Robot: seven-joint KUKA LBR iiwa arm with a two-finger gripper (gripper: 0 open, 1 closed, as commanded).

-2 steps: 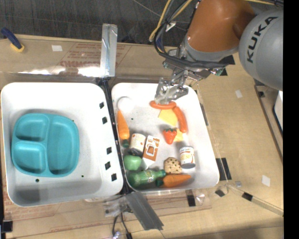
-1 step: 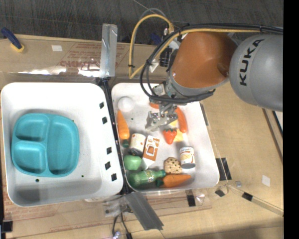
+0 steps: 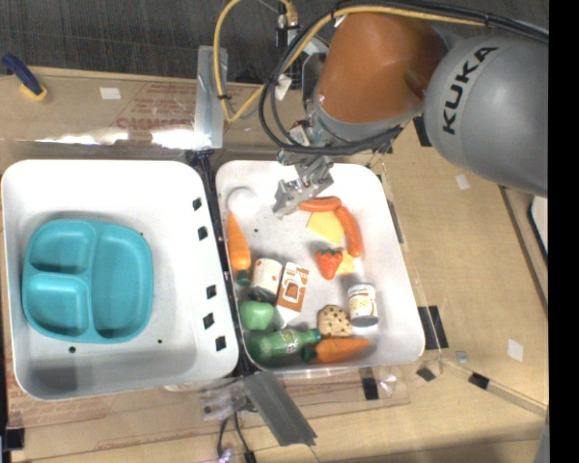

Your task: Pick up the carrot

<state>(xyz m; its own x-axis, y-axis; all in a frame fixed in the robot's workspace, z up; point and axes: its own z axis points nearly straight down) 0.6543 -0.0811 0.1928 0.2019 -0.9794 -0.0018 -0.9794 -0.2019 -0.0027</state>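
Note:
An orange carrot point(image 3: 237, 244) lies lengthwise against the left wall of the right bin point(image 3: 398, 287). A second carrot-like orange piece point(image 3: 344, 348) rests along that bin's front wall. My gripper point(image 3: 300, 187) hangs over the back of the right bin, up and to the right of the first carrot and apart from it. It sits just left of an orange sausage point(image 3: 320, 204). Nothing shows in its grasp. The grey arm with its orange band point(image 3: 376, 66) covers the bin's back edge.
The right bin also holds a yellow cheese wedge point(image 3: 323, 225), another sausage point(image 3: 350, 231), a red pepper point(image 3: 330, 261), small cartons point(image 3: 291, 287), a jar point(image 3: 363, 303), a cookie point(image 3: 334, 320) and green vegetables point(image 3: 275, 340). A teal divided plate point(image 3: 87, 280) lies in the left bin point(image 3: 39, 186).

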